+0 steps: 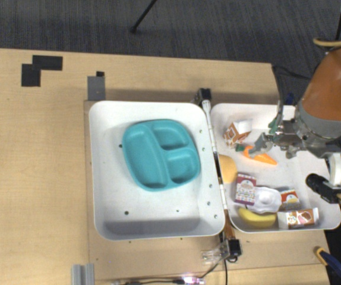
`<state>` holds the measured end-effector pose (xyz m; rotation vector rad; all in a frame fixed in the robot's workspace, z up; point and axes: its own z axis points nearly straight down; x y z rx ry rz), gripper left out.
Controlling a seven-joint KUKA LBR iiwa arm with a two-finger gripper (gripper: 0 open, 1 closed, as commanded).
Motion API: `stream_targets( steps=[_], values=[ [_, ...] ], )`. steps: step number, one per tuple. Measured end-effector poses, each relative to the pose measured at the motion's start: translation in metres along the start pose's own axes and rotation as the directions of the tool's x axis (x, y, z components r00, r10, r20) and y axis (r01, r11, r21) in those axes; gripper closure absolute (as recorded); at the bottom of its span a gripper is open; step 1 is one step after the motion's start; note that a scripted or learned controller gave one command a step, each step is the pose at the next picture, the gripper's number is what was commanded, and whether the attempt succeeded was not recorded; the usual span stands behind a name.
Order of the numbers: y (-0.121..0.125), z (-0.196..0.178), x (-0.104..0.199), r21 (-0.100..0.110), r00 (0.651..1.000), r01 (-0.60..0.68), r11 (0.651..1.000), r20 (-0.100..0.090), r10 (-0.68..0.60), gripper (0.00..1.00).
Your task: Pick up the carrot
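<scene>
— Any lettering you can read from up there?
— None. The small cartons (246,190) in my right bin (331,218) carry printed labels, but the print is too blurred to read.

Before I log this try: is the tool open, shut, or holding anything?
Tool: above the carrot; open or shut cannot be told.

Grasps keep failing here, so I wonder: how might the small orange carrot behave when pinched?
The small orange tapered carrot looks smooth and toy-like, so probably stiff, light and slippery. Its rounded, tapering shape may roll or squirt out sideways, toward the small brown-and-white carton.
</scene>
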<state>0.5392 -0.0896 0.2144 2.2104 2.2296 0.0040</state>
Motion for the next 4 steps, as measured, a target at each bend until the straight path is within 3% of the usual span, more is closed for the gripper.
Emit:
stream_targets(
  steps=[1, 2, 3, 4],
  values=[
    [0.036, 0.11, -0.044, 0.011, 0.993, -0.116, 0.993, 0.0, 0.116, 0.0],
    [0.065, 0.129, -0.095, -0.001, 1.0, 0.004, 1.0, 0.003, -0.004, 0.0],
    [0.068, 0.116, -0.093, -0.009, 1.0, 0.008, 1.0, 0.004, -0.008, 1.0],
    [0.046, 0.035, 0.008, -0.01, 0.997, 0.077, 0.997, -0.002, -0.077, 1.0]
  ],
)
